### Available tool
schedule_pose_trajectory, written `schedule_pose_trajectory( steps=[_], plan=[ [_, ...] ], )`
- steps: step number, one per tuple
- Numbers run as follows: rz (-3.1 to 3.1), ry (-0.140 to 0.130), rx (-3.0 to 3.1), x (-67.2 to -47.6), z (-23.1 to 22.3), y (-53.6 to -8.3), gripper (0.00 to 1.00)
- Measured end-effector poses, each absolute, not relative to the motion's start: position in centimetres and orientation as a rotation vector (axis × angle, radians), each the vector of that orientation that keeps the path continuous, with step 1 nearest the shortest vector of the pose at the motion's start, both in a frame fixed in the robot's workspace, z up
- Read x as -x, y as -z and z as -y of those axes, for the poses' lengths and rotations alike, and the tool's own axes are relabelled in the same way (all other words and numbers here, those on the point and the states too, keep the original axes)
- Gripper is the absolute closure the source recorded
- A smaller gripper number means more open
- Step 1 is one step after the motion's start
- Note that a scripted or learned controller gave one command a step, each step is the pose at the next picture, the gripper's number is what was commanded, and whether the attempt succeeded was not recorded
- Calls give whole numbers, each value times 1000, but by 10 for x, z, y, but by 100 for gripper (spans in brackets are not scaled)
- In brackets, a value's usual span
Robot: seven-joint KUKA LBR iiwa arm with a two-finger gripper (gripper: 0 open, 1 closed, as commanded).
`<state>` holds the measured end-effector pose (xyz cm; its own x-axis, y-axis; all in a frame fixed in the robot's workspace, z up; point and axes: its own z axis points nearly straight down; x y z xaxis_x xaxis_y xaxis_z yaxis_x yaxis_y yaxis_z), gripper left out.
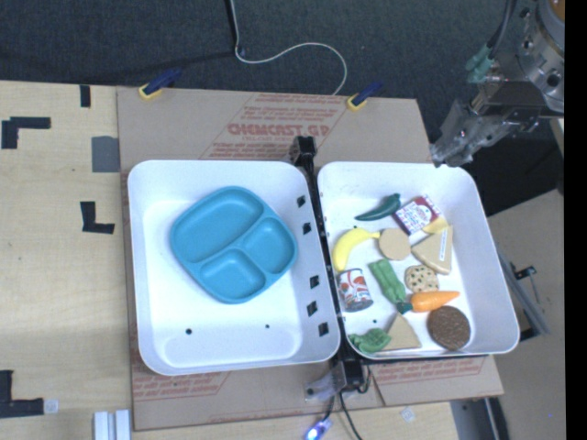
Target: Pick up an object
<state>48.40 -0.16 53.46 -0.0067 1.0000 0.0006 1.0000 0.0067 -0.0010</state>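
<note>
- While the grey two-finger gripper [447, 154] hangs just beyond the far right corner of the right-hand shallow white bin [486, 246], nothing is lifted; the whole pick is left to do, by my reading.
- Whether that tool is released or clenched I cannot tell; its tip is too dark and blurred.
- Toy food lies in a heap inside that bin; a yellow plastic banana [353, 244] sits toward the bin's left wall, a green pepper [378, 208] beyond it, an orange carrot [434, 299] and a round brown cookie [449, 327] toward the bin's near right corner.
- Left of that bin, a blue three-compartment tray [232, 243] rests in the other white bin [151, 273].
- Any piece could serve; the pieces look small, smooth and crowded.
</note>
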Motion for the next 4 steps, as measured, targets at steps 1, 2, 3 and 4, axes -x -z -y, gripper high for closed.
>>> schedule_pose_trajectory(
  steps=[1, 2, 3, 4],
  plan=[
    [2230, -1, 2210, -484, -66, -532, 100],
    [2230, 0, 2211, -483, -133, -534, 100],
    [2229, 0, 2212, -483, -205, -534, 100],
    [2211, -27, 2221, -482, -139, -377, 100]
  ],
)
